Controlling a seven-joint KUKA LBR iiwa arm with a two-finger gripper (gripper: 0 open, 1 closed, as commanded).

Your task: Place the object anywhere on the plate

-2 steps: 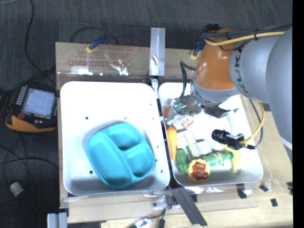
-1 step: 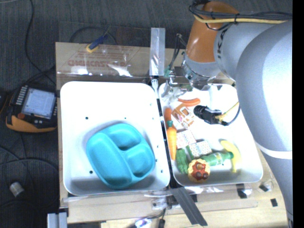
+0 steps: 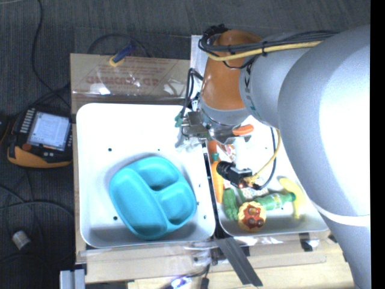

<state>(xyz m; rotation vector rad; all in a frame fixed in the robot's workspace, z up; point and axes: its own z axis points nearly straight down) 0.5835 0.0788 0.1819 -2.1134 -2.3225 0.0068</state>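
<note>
A light blue divided plate [image 3: 153,196] lies in the left white bin [image 3: 96,137], toward its front. My gripper [image 3: 191,134] hangs below the orange wrist band [image 3: 227,71], over the left bin's right rim and just beyond the plate's far right corner. The wrist hides what is under it. Several toy foods lie in the right bin [image 3: 313,224]: an orange carrot-like piece [image 3: 218,182], a green piece [image 3: 272,200], a yellow banana [image 3: 295,192] and a yellow-and-red item [image 3: 251,215].
The big grey arm [image 3: 325,113] covers most of the right bin. A cardboard sheet [image 3: 129,74] lies behind the left bin. On the dark floor at left sits a handheld pendant [image 3: 42,134] with cables.
</note>
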